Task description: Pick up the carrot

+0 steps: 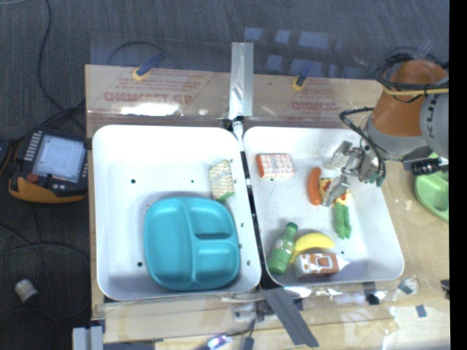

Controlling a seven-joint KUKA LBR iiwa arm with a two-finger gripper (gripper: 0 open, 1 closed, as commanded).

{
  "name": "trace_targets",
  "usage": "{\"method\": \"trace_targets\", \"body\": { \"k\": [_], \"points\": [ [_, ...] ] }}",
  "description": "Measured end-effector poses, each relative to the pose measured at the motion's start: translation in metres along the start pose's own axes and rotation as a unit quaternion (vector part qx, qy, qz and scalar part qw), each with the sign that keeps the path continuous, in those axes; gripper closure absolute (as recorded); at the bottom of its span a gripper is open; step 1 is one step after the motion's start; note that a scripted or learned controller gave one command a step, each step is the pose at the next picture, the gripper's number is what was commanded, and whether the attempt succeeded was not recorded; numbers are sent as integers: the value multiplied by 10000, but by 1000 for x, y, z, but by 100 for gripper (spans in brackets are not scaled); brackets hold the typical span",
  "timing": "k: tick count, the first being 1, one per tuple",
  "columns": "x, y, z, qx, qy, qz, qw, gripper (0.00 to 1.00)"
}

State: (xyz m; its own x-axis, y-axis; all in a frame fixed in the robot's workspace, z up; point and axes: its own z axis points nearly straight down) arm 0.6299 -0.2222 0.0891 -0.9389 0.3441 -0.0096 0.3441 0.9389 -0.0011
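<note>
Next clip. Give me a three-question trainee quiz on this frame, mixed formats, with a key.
1. True or false: the carrot lies in the left bin.
2. What is the claw nearest? A) teal divided tray B) carrot C) banana
3. Fill in: the green bottle lies in the ___ bin.

Key: 1 false: it lies in the right bin. 2 B. 3 right.

Two bins sit side by side: the left bin (pixel 117 159) holds a tray (pixel 191 243) at its front and a packet (pixel 222 179) behind it by the divider. In the right bin (pixel 379 246), a box (pixel 275 165) lies at the back left, the carrot (pixel 314 185) right of it, just beside the gripper (pixel 340 183). At the front, a bottle (pixel 282 247), banana (pixel 312 240) and carton (pixel 318 265) cluster.
</note>
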Motion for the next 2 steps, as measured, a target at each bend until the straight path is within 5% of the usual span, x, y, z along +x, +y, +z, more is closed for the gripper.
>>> {"method": "trace_targets", "body": {
  "k": [1, 2],
  "points": [
    [21, -9, -79, -3, 27, -516, 9987, 0],
    [2, -3, -44, -9, 35, -554, 9985, 0]
  ]
}}
